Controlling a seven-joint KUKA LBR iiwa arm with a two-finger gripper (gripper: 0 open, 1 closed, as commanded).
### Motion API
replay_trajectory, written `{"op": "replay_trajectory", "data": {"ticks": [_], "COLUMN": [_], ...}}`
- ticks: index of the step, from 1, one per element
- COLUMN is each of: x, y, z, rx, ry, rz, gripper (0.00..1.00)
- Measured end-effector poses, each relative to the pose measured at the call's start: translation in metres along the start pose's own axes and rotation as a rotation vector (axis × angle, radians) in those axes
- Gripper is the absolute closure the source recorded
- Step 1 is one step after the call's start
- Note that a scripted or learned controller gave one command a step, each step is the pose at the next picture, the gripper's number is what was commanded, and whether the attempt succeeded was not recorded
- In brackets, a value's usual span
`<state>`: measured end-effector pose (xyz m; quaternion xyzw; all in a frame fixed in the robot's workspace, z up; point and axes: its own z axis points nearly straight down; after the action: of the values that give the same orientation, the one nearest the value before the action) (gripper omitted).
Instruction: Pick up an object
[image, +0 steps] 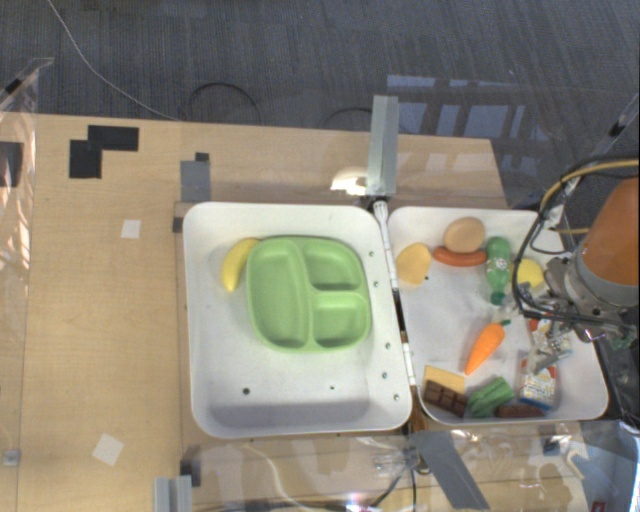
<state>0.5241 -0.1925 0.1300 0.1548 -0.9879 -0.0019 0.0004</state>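
Right bin (440, 305): toy carrot (485, 345) near its middle; bun (464, 235), sausage (459, 257), lemon (413, 264) and green bottle (497, 267) toward the top; chocolate bar (444, 392), green vegetable (489, 396) and small carton (538, 387) along the bottom.
Gripper (552, 345): right side of the frame, above that carton; grip cannot be told.
Left bin (215, 330): green divided plate (306, 293), banana (235, 262) touching its left edge.

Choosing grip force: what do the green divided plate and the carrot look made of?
Green divided plate: likely moulded plastic, one even colour, soft sheen, rounded compartment walls. Carrot: probably toy plastic or rubber, flat uniform orange, smooth skin; hardness can't be judged.
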Motion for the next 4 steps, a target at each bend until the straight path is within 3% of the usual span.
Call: {"op": "replay_trajectory", "data": {"ticks": [1, 2, 3, 4], "x": [-0.008, 0.003, -0.017, -0.124], "y": [0.048, 0.061, 0.097, 0.025], "z": [0.039, 0.038, 0.038, 0.042], "rx": [0.012, 0.017, 0.015, 0.009], "ry": [-0.017, -0.023, -0.021, -0.013], "rz": [-0.035, -0.024, -0.011, -0.153], "gripper": [0.0, 0.0, 0.0, 0.0]}}
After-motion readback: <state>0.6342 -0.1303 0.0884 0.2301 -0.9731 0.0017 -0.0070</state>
